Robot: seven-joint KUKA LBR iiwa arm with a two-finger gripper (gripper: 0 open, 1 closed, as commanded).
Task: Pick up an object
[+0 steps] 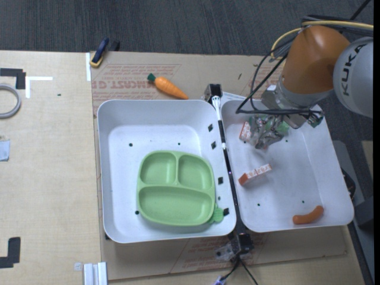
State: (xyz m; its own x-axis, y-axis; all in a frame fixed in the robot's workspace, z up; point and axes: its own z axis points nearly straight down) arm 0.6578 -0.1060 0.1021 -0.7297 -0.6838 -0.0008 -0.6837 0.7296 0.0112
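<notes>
target: small red-and-white carton (255, 174) in the right white bin (332, 159), lying below and slightly left of the gripper (266, 134), near, long axis slanting up to the right | jaws: cannot tell | other: orange sausage-shaped toy (308, 215) farther below-right | writing: "KUKA" on arm (356, 70); carton print unreadable
</notes>
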